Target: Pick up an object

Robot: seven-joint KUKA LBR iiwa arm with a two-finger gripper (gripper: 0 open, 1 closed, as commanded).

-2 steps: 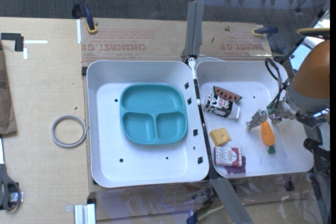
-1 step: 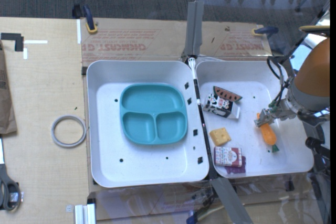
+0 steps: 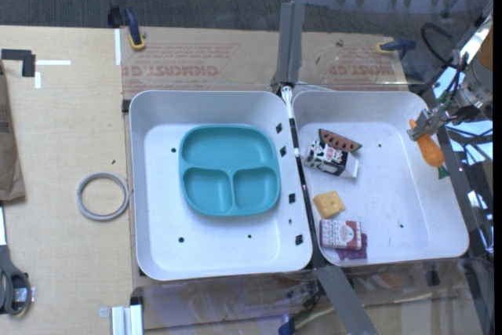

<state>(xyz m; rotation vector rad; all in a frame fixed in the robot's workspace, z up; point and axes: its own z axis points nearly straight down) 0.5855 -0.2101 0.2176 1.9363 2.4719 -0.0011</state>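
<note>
The gripper (image 3: 423, 125) sits at the far right of the frame, over the right rim of the right bin (image 3: 392, 110), w/ an orange object (image 3: 432, 151) just below it and a bit to the right. The orange piece looks small and oval, long axis running roughly top-left to bottom-right; it touches or hangs right under the fingertips, but I can't tell if it is pinched or just lying at the bin wall. Whether the fingers are spread or pressed together can't be read at this res.

Other candidates lie well apart to the left, in the middle of the same bin: a dark wedge w/ red edge (image 3: 339, 141), a black-and-white pack (image 3: 331, 158) just beneath it, a yellow cracker-like square (image 3: 329, 205) lower, and a red-white pouch (image 3: 343, 234) near the bottom rim. The left bin (image 3: 149, 169) holds a teal divided plate (image 3: 230, 170).

Arm pose: the arm enters from the upper right, wrist angled down-left toward the bin edge, cables trailing behind. Judgement: nearest pick is the orange piece; anything else needs a clear leftward reach across the bin.
</note>
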